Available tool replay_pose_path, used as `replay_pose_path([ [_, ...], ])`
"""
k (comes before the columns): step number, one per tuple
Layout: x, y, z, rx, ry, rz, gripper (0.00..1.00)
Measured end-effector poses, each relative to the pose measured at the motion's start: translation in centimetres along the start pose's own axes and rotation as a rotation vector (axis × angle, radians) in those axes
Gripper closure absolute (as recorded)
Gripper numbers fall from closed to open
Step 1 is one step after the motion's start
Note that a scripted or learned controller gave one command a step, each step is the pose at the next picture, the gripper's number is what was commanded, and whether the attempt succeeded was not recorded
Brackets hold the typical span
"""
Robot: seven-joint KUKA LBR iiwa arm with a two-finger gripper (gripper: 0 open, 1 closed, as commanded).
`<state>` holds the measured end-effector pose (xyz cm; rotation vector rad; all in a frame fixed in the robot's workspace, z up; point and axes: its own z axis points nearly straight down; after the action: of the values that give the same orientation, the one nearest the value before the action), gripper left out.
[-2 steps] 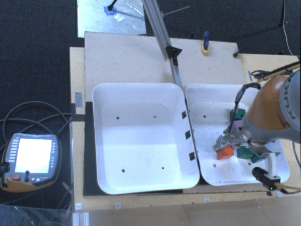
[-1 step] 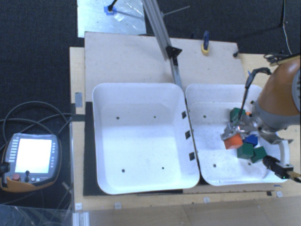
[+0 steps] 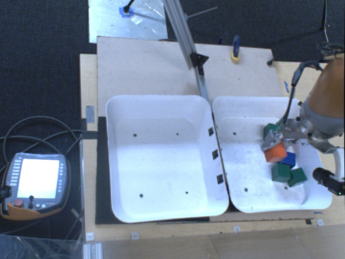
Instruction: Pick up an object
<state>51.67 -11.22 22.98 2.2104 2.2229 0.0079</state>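
In the right bin [image 3: 242, 198] several small blocks cluster near its right side. An orange block [image 3: 276, 153] lies beside a blue block [image 3: 290, 159]. Two dark green blocks [image 3: 281, 172] [image 3: 297, 177] sit just below them, and another green piece [image 3: 269, 129] shows above. My gripper [image 3: 273, 141] hangs low over the cluster, right above the orange block and beside the upper green piece. The arm's orange band [image 3: 330, 93] and grey wrist hide part of the bin's right wall.
The left bin [image 3: 116, 144] stands next to the right one, with a shared ridge [image 3: 215, 155] between them. A slanted metal pole [image 3: 183, 31] crosses the back board. A teach pendant [image 3: 35, 185] lies off the bench at left.
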Motion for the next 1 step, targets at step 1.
replay_pose_path([
  [1,-0.02,0.18,-2.88,0.003,0.000,0.001,1.00],
])
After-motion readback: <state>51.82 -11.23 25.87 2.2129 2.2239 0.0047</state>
